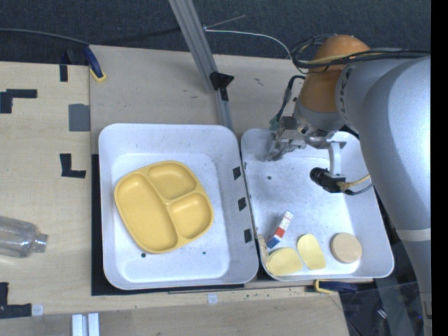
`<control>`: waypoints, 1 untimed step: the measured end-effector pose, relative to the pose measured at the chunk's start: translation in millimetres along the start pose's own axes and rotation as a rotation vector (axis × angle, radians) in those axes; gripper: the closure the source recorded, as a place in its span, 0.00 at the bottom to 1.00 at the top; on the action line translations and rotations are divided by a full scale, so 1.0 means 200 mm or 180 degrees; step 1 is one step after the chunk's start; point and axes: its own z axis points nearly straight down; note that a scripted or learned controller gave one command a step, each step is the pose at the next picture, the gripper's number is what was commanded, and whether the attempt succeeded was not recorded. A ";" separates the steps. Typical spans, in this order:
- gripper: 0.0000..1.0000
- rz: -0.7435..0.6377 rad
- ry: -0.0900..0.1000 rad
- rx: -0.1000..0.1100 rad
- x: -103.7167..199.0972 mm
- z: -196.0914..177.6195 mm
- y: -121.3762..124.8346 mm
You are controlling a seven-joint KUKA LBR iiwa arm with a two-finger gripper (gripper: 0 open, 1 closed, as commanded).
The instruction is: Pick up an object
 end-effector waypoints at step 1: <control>0.00 0.0000 0.0000 -0.0003 0.00 0.00 0.00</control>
